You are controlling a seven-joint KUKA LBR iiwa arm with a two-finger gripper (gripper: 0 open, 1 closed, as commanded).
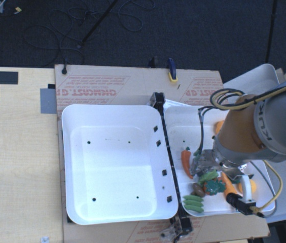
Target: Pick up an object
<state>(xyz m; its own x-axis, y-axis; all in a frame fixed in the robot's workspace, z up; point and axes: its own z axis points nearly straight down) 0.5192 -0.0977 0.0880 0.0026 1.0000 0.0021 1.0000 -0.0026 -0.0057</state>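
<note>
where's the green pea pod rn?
In the camera view, the green pea pod lies at the near edge of the right bin, by the divider, just below the teal toy and brown piece.

The arm (270, 123) is a thick, rounded grey body bearing part of a dark "KUKA" marking, with a broad orange band (237, 130) above the wrist. Black and yellow cables (226, 98) loop over its top, and a thin dark cable runs alongside the wrist.
</note>
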